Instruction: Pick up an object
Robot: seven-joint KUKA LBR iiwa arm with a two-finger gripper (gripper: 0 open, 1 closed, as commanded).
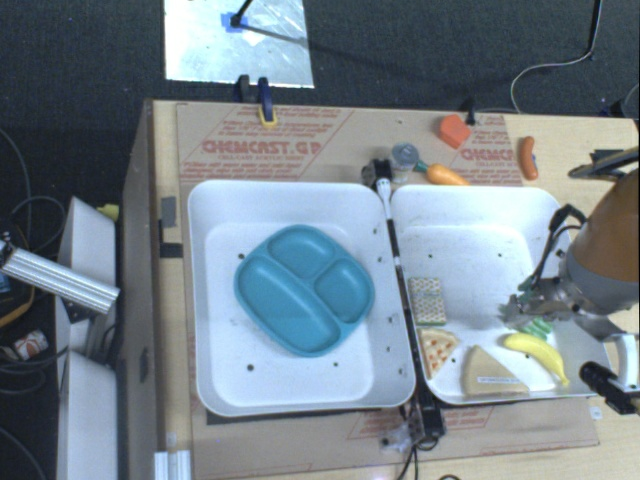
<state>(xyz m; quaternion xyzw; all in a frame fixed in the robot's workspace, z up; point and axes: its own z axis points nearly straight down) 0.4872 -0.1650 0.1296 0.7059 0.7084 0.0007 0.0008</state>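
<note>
Banana (535, 352) in right bin (470, 228), hand (535, 313) lowered just above

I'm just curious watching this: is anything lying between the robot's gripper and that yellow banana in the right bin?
Nothing visible does. The gripper sits in the right bin just above the banana, with a small green item beside it. The cheese wedge lies off to the banana's left.

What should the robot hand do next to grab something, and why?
Probably go a little lower onto the green thing right under the gripper in the right bin. The yellow banana lies beside it, close to the bin's right wall, so it may be easy to bump.
</note>
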